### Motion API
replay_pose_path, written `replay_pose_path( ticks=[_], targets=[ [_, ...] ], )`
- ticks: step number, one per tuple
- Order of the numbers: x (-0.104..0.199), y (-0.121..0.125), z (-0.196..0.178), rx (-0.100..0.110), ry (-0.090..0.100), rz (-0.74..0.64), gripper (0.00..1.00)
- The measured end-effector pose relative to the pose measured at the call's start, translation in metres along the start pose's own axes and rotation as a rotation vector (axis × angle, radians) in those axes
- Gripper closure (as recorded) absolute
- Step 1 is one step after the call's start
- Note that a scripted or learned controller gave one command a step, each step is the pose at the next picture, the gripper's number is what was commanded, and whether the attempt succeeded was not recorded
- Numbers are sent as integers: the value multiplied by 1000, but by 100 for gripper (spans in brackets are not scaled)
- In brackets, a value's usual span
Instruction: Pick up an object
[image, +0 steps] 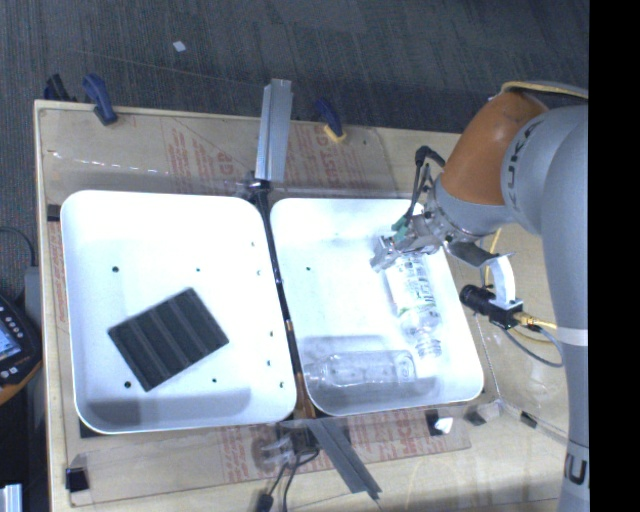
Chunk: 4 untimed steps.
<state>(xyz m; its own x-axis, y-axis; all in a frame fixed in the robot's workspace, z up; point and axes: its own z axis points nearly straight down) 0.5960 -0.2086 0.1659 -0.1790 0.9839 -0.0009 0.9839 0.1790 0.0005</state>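
Clear plastic bottle (413, 298) lying lengthwise in the right bin (330, 232), near its right wall; label print visible but too small to read. Second clear bottle (358, 368) along that bin's near wall, hard to make out against the white. Gripper (398, 243) at the first bottle's far end, perhaps touching; fingers blurred, state impossible to tell. Black ribbed slab (168, 337) left of that bin, in the left bin (150, 220).

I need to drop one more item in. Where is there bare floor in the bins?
Left bin: bare above and right of the black ridged pad. Right bin: bare upper left; crowded where the gripper and two clear bottles sit.
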Motion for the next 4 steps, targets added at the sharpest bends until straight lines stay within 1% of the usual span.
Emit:
replay_pose_path(
  ticks=[2,3,4],
  targets=[
    [0,0,0,0,0,0,0],
    [1,1,-10,0,0,-4,100],
    [1,1,-10,0,0,-4,0]
  ],
)
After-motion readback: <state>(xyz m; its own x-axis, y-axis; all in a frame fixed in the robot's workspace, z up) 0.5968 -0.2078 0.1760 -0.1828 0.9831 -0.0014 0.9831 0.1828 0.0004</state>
